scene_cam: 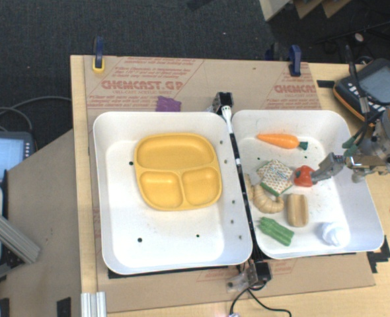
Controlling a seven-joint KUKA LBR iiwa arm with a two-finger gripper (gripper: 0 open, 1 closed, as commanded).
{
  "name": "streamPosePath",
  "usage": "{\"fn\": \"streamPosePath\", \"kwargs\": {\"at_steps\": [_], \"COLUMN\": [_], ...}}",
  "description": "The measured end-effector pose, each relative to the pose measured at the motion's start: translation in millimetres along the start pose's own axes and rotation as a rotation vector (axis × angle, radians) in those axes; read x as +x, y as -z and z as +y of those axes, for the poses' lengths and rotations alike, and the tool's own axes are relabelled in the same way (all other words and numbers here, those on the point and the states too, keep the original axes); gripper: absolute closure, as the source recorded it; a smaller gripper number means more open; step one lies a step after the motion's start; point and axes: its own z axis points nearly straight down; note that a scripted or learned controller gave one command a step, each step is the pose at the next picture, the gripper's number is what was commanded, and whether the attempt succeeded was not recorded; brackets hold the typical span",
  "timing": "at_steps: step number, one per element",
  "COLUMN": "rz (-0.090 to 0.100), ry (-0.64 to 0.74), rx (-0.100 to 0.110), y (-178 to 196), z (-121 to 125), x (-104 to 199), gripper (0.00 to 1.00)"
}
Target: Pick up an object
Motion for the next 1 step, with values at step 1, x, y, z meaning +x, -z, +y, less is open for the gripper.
{"fn": "streamPosePath", "kwargs": {"at_steps": [1], "rz": [0.003], "ry": [-0.002], "rx": [0.012], "y": [-174.1], "z": [14.8], "x": [-19.9], "gripper": [0.0]}}
